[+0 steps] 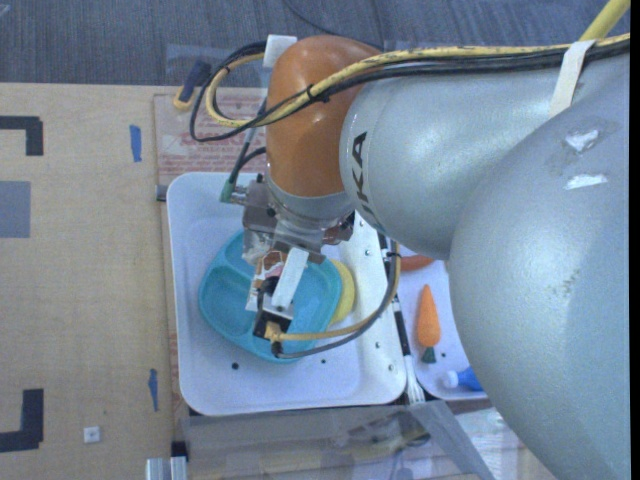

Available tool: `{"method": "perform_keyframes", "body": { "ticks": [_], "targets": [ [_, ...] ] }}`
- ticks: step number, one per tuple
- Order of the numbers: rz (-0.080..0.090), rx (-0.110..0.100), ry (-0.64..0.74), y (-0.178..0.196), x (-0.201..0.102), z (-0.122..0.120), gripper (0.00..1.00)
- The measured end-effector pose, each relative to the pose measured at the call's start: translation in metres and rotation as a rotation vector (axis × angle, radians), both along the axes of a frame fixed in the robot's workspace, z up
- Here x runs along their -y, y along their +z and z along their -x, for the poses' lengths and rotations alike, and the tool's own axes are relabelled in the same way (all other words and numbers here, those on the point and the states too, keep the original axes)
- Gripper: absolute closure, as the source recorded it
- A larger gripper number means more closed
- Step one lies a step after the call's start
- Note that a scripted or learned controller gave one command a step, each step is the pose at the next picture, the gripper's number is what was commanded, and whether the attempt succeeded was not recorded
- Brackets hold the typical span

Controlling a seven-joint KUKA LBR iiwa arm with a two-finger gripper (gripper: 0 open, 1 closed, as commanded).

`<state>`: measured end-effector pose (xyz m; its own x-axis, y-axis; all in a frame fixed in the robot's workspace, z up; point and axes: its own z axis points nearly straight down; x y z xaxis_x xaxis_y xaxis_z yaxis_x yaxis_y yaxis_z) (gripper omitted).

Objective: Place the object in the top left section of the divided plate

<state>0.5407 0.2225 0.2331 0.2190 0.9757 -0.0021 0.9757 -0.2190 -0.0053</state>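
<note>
The divided plate, blue, lies in the left bin. My gripper is over the plate's middle, close above it. Can't tell if it's spread or pressed together, or whether it's pinching anything, since my own wrist blocks the view. A yellow piece is against the plate's right rim, partly tucked behind it. Farther right of the plate, in the right bin, are an orange carrot and a small blue-and-white item, well apart from the plate.
</note>
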Motion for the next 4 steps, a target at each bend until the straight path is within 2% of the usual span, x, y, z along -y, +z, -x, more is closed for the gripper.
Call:
{"method": "perform_keyframes", "body": {
  "ticks": [1, 2, 3, 4],
  "targets": [
    [-0.001, 0.005, 0.083, 0.081, 0.122, -0.019, 1.0],
    [-0.002, 0.002, 0.234, 0.02, 0.049, -0.04, 1.0],
    [-0.002, 0.002, 0.274, -0.039, 0.008, 0.0, 1.0],
    [-0.002, 0.006, 0.502, 0.012, 0.043, -0.028, 1.0]
  ]
}}
